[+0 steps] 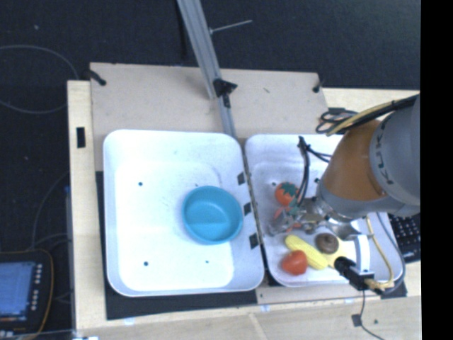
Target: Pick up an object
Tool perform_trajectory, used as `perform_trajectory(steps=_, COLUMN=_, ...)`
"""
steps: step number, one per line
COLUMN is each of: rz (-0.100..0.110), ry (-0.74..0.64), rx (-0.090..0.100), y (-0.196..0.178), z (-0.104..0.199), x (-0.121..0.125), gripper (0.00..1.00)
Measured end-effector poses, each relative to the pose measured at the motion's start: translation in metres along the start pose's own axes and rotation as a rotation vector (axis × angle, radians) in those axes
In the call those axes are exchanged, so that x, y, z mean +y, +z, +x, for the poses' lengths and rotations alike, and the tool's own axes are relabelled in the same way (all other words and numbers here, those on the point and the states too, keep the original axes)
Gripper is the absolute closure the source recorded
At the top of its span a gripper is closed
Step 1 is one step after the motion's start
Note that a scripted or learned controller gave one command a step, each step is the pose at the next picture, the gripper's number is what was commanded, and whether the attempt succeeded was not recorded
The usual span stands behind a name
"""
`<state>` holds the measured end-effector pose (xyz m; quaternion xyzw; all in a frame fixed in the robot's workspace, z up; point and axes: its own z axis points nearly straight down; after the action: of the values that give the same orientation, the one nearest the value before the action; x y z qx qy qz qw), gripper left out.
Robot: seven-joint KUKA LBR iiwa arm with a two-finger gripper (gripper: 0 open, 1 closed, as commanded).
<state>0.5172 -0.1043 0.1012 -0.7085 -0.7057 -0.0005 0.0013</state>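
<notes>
My gripper (289,219) hangs low in the right bin (263,153), near its left wall. Just above it in the view lies a small orange object with a green tip (285,193). Below it lie a yellow banana-shaped object (306,252) and a red round object (294,263), touching each other. A brown round object (326,243) sits right of the banana shape. The arm's orange band (352,168) and grey wrist cover the right half of this bin.
The left bin (134,161) holds a blue bowl (211,214) near its right wall. A metal pole (203,41) slants down from the top to the gap between the bins. Black cables (306,163) hang by the wrist.
</notes>
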Motion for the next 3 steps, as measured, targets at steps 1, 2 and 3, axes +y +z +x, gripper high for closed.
perform_trajectory(steps=1, rz=-0.005, ry=0.011, rx=-0.001, y=-0.012, z=-0.002, x=0.002, gripper=1.00)
perform_trajectory(steps=2, rz=-0.010, ry=-0.004, rx=-0.002, y=-0.079, z=-0.004, x=0.006, gripper=1.00)
perform_trajectory(steps=3, rz=-0.007, ry=-0.009, rx=-0.003, y=-0.105, z=-0.005, x=0.008, gripper=1.00)
